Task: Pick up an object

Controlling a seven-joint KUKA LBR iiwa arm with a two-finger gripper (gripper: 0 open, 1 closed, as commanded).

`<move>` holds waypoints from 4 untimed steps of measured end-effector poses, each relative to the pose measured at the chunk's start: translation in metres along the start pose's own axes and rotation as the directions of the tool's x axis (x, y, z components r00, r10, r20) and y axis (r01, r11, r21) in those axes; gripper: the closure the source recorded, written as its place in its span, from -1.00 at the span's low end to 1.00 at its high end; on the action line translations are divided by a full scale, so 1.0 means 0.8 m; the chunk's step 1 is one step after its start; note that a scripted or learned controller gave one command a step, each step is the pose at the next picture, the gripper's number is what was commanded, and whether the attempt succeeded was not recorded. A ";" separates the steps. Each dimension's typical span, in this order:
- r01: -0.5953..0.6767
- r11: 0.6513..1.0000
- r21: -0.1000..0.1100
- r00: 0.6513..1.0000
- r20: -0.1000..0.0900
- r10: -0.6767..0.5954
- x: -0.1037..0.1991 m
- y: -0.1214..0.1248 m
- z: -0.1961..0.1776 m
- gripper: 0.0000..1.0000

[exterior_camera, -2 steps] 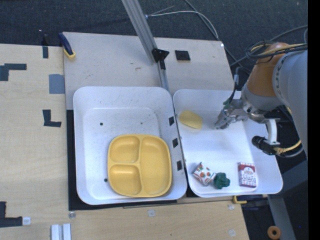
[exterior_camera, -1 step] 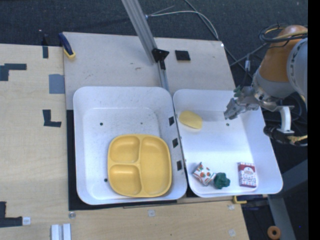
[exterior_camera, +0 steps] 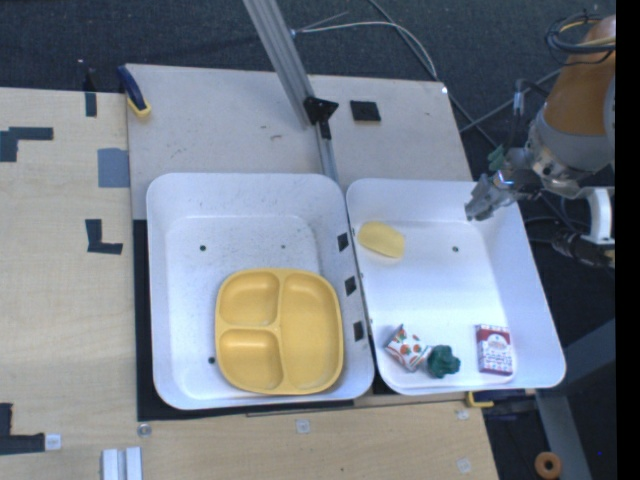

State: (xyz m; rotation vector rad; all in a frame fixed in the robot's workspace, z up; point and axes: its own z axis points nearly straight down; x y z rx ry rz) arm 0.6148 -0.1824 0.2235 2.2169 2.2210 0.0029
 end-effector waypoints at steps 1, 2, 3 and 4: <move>0.000 1.000 0.004 1.000 -0.001 0.000 0.001 0.000 -0.006 1.00; 0.003 1.000 0.006 1.000 -0.002 -0.003 0.076 -0.009 0.001 1.00; 0.004 1.000 0.006 1.000 -0.003 -0.004 0.143 -0.024 -0.011 1.00; 0.002 1.000 0.008 1.000 -0.001 -0.002 0.201 -0.047 0.001 1.00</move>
